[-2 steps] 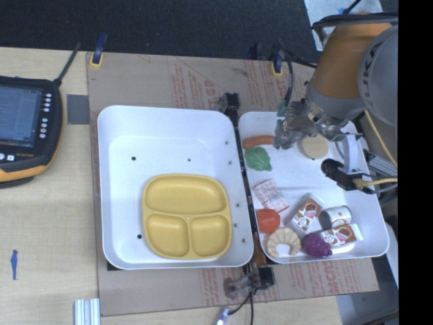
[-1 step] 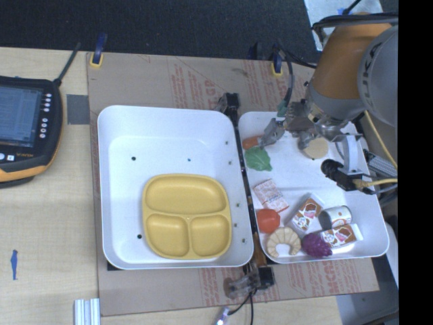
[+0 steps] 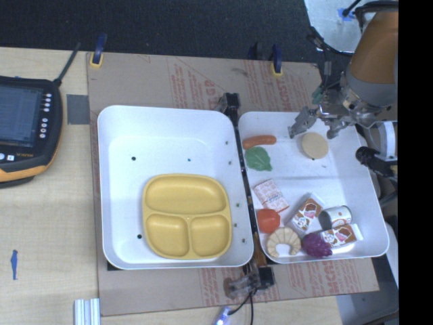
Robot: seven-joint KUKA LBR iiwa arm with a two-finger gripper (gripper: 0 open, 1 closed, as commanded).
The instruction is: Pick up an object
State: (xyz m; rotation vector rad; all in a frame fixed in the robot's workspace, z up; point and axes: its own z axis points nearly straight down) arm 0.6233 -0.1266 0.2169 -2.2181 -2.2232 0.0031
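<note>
- Gripper (image 3: 316, 122): jaws spread wide, holding nothing, above the right bin (image 3: 358, 181);
- Tan disc (image 3: 314, 145): just below the fingertips;
- Yellow tray (image 3: 187, 216): in left bin (image 3: 122, 154).

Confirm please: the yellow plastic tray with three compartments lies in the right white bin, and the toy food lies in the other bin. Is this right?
Not quite. The camera view shows the yellow plastic tray with three compartments in the left white bin; the toy food lies in the other bin.
</note>
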